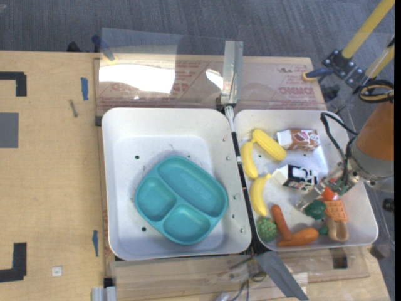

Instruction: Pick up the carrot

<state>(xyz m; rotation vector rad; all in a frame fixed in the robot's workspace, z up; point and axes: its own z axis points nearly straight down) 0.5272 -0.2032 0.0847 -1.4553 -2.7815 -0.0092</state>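
The carrot (299,236) is orange with a green end and lies flat along the front wall of the right bin (369,231). A reddish sausage-shaped toy (279,221) leans against its left end, beside a green broccoli (266,229). The gripper (324,190) hangs low over the right side of this bin, above a red tomato (329,194) and a green toy (315,209). It sits up and to the right of the carrot, clearly apart from it. The arm's orange band (381,130) is at the right edge.
The right bin also holds a corn cob (268,144), two bananas (249,159), a brown carton (302,140), a black-and-white packet (301,175), an orange waffle-textured toy (336,211) and a tan piece (339,231). A teal divided plate (180,199) lies in the left bin (125,137).
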